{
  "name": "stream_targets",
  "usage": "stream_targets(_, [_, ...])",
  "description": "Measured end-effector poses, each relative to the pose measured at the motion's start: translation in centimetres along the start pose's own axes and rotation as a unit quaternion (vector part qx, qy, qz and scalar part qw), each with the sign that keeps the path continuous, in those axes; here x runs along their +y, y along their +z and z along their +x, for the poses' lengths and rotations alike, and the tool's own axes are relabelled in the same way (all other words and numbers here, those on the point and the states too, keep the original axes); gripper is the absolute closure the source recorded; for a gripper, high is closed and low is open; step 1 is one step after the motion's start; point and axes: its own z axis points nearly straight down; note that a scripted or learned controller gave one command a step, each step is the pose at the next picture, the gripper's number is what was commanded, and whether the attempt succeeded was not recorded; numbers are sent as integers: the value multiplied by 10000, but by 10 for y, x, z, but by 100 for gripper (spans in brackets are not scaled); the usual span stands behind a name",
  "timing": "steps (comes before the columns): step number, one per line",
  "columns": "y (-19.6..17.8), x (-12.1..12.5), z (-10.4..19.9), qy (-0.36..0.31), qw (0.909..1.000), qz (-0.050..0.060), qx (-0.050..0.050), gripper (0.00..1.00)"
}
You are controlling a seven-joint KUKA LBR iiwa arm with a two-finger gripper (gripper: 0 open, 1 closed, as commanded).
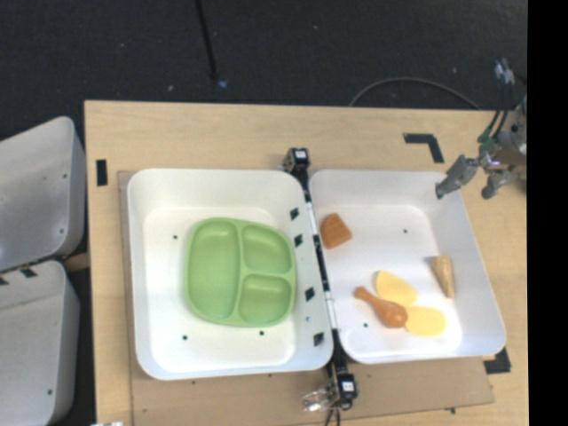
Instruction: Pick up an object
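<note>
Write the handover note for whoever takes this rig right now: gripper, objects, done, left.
Gripper: open, holding nothing, above the far right corner of the right bin.
Right bin: brown piece by the divider, drumstick, two yellow pieces beside it, tan wedge near the right wall.
Left bin: green divided plate.
Done: nothing picked.
Left: descend on one object, grasp, lift.

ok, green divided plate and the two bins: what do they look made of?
Green divided plate: looks like moulded plastic, matte to satin; even colour, rounded compartment ridges, soft highlights. Left bin and right bin: probably thin formed white plastic, smooth, slightly glossy; rounded corners and flared rims. None can be confirmed from the look alone.
</note>
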Motion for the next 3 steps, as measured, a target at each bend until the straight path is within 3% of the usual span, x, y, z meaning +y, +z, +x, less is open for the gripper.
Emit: stream_targets(3, [153, -18, -1, 15, 10000, 13, -4, 0])
